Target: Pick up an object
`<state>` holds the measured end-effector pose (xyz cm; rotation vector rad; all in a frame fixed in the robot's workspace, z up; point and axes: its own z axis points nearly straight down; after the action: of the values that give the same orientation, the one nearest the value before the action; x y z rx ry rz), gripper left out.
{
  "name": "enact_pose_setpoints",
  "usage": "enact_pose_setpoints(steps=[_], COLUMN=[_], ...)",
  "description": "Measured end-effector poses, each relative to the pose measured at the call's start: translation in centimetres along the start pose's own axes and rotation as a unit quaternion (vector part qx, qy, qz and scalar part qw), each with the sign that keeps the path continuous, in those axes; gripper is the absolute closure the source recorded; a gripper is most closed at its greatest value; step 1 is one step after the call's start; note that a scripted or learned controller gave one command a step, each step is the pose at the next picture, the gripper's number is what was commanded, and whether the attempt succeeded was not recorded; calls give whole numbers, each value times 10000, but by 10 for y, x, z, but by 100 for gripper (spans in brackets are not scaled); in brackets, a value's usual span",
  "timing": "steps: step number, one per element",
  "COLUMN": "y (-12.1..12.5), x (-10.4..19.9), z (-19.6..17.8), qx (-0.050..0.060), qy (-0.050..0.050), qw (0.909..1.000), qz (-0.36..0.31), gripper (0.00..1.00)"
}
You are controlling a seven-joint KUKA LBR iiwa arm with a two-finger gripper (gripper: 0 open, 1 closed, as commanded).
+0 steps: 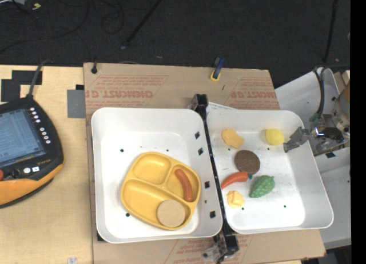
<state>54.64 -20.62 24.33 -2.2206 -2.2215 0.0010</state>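
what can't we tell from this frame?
- Gripper, camera view: small and blurred at the right bin's rim; the finger gap is too small to read.
- Arm: cut off by the right edge.
- Pendant: cut off by the left edge; screen text too small.
- Pale yellow item: too small to identify.
- Under the yellow tray: hidden by the tray.

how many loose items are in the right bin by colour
yellow: 3, the lemon, the ridged piece, the small piece
brown: 1, the round patty
orange-red: 1, the carrot
green: 1, the bumpy piece
total: 6
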Motion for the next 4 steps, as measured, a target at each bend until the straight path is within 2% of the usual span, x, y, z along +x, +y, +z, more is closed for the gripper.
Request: enact_pose_setpoints(steps=[1, 2, 3, 4], y=[-4, -41, -40, -63], x=[19, -7, -10, 49], z=[130, 156, 145, 37], qx=[66, 9, 4, -33], qy=[31, 11, 12, 9], qw=[10000, 10000, 10000, 10000], qz=[-13, 9, 41, -22], gripper=[0, 0, 100, 100])
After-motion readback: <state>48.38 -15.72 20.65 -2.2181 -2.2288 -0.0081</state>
